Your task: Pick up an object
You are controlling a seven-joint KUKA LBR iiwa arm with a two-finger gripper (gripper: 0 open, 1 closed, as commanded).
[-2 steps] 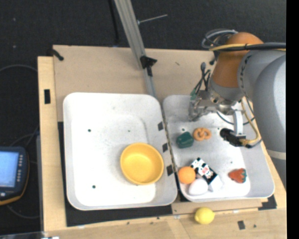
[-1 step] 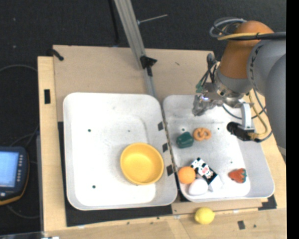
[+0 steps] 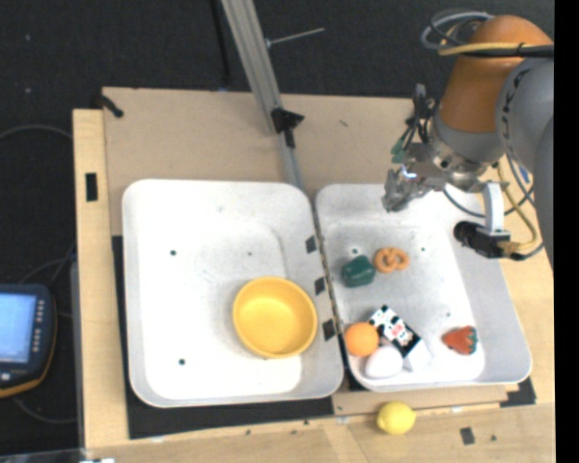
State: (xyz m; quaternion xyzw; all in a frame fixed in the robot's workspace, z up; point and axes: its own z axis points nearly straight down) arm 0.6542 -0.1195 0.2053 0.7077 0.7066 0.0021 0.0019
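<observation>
- A small, smooth yellow lemon-shaped toy (image 3: 396,418) is lying nearest the camera, on the bare brown bench board (image 3: 193,133) just outside the near rim of the right-hand shallow white plastic bin (image 3: 482,287).
- Inside that bin, the candidate objects are crowding the near edge: a glossy round orange ball (image 3: 361,339), a white egg-like lump (image 3: 383,363) touching it, and a black-and-white patterned block (image 3: 394,327) leaning against both.
- A red strawberry-like piece (image 3: 459,340) is sitting apart near the right wall, while a dark green pepper-shaped toy (image 3: 358,272) and an orange pretzel-shaped piece (image 3: 391,259) are lying just beside each other mid-bin.
- The gripper (image 3: 401,189), small and metallic below the grey wrist, is hovering over the far corner of the right bin, well apart from every object and carrying nothing; how wide it is standing I cannot tell at this size.
- A shiny, rounded yellow plastic bowl (image 3: 275,316) is resting upright in the left-hand shallow white bin (image 3: 174,220).
- Likely trouble: the rounded, slick toys could be rolling or squirting away as the grip closes on them.
- The clustered trio could be jamming a descent, with one neighbour being nudged instead of grasped.
- Objects hugging the bin wall are leaving little room for a clean approach.
</observation>
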